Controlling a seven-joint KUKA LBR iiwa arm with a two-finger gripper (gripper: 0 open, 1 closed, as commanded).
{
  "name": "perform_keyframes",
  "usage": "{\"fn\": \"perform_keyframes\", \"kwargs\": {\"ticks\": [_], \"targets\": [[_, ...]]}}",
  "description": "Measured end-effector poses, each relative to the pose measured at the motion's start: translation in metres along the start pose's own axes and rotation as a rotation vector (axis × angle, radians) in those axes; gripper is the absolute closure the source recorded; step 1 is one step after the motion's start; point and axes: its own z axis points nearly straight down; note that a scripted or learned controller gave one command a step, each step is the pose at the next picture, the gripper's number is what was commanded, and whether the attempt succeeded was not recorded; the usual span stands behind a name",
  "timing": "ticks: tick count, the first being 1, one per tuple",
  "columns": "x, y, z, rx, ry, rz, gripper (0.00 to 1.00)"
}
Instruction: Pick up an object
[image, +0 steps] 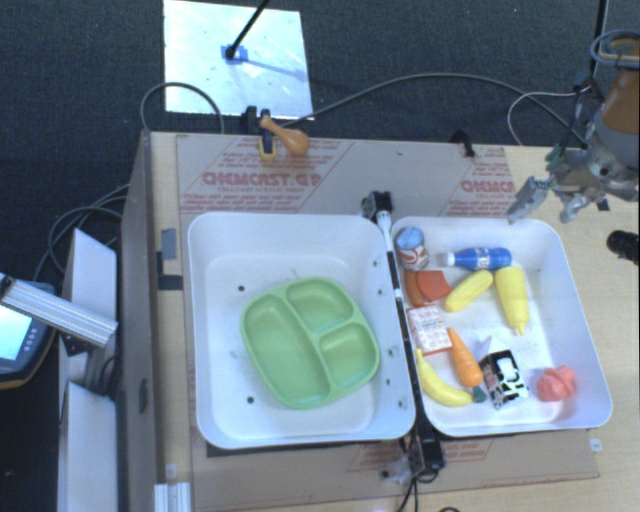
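Toys (480, 325) were all piled in the right-hand bin (585, 330), lower right of the frame. The gripper (556, 198) hung over its top right corner, fingers apart, holding nothing. I'd have gone for the pink toy (556, 383), well apart from the clutter.

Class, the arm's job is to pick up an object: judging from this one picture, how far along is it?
Nothing looks picked yet. The gripper hangs open above the far right corner of the right bin with nothing between its fingers. The toys lie in that bin: blue bottle, corn cob, carrot, banana. The green divided plate sits in the left bin. Descending, closing on one item and lifting all remain.
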Motion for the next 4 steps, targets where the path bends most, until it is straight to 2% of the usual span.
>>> {"fn": "perform_keyframes", "kwargs": {"ticks": [1, 2, 3, 4], "targets": [[0.025, -0.055, 0.127, -0.018, -0.009, 0.001, 0.0], [0.023, -0.059, 0.133, -0.017, -0.006, 0.002, 0.0], [0.022, -0.058, 0.121, -0.016, -0.005, 0.0, 1.0], [0.023, -0.059, 0.123, -0.013, -0.004, 0.0, 0.0]]}}
